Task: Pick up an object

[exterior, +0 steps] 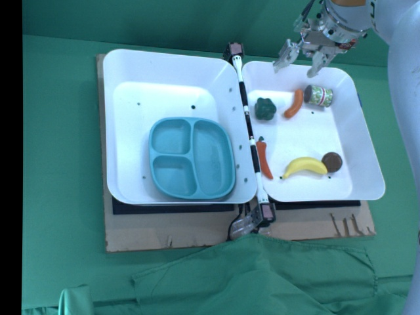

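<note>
My gripper (301, 61) hangs open above the far edge of the right bin (367, 176), with nothing between its fingers. Just below it lie a small can (319, 96) on its side and an orange sausage-shaped piece (294, 104). A dark green pepper (265, 108) sits to their left. Nearer the front of that bin are a red chili (264, 158) by the left wall, a yellow banana (304, 167) and a brown round piece (332, 162).
The left bin (131, 84) holds a teal divided plate (191, 157). A black and white bar (248, 123) runs between the bins. Green cloth (262, 274) lies bunched in front of the bench. The arm (400, 77) fills the right side.
</note>
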Available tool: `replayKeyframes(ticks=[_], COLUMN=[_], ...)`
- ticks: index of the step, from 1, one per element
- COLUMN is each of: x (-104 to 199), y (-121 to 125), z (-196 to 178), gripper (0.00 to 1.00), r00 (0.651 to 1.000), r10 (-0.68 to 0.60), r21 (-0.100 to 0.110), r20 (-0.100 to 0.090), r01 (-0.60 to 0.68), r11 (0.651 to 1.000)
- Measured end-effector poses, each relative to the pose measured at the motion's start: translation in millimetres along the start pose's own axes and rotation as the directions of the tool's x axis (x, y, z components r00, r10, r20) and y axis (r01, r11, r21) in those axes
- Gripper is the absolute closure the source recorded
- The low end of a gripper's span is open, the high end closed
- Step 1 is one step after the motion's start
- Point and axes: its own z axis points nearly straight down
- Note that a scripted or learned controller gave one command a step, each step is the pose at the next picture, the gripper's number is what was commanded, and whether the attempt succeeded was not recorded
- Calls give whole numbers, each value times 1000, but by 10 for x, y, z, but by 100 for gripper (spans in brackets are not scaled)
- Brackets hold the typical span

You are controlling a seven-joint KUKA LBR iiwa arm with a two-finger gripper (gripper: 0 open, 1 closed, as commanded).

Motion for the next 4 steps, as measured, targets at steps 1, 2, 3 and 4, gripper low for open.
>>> replayKeyframes(ticks=[1, 2, 3, 4], x=[-302, -369, -454, -911], y=[-797, -1281, -1732, -1021], z=[1014, 1038, 1039, 1048], gripper=[0, 0, 0, 0], r00=[1000, 1000, 1000, 1000], r10=[2, 3, 4, 3], r21=[-5, -23, -25, -16], r20=[3, 8, 10, 6], r01=[-2, -3, -4, -2], r11=[1000, 1000, 1000, 1000])
